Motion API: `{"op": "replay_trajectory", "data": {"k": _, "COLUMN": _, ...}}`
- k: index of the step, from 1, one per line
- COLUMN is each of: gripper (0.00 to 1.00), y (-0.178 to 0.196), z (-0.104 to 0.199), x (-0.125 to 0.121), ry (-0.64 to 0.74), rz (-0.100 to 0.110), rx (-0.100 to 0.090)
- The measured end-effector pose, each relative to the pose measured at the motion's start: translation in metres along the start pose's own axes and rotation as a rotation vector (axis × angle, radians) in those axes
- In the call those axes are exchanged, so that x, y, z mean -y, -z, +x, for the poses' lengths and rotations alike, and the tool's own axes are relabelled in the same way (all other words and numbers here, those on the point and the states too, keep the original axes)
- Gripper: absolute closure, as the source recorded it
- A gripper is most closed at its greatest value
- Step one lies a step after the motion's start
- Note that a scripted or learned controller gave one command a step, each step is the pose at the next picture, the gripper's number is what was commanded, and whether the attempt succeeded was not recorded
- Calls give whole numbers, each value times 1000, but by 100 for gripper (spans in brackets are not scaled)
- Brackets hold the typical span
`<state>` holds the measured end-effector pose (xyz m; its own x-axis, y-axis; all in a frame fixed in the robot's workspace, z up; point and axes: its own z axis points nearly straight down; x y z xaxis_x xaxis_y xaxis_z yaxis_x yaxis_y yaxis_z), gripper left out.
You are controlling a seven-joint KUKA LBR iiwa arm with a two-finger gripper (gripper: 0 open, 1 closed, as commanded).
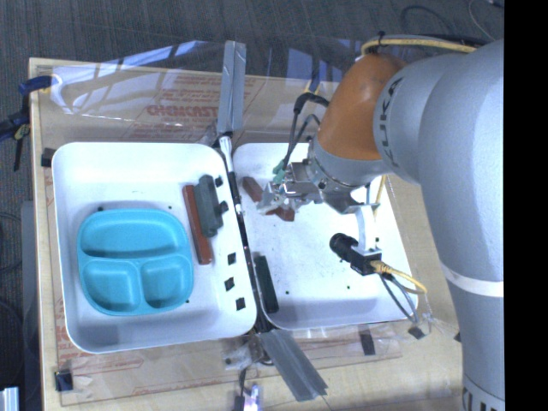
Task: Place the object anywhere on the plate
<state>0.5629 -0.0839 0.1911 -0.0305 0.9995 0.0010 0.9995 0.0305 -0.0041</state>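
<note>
Pick-up step: jaws [276, 197], state indiscernible, low over a brown object [253, 190] in right bin [377, 302]; next, carry to blue plate [134, 259].

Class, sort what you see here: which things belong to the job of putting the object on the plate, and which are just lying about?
Job:
blue plate, left bin
gripper, right bin
brown object beside it

Lying about:
brown stick
dark grey block
black bar
</note>
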Motion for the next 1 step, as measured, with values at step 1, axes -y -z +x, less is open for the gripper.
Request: {"op": "replay_trajectory", "data": {"k": 1, "gripper": 100, "y": -1, "z": 69, "x": 55, "ry": 50, "rz": 1, "rx": 0}}
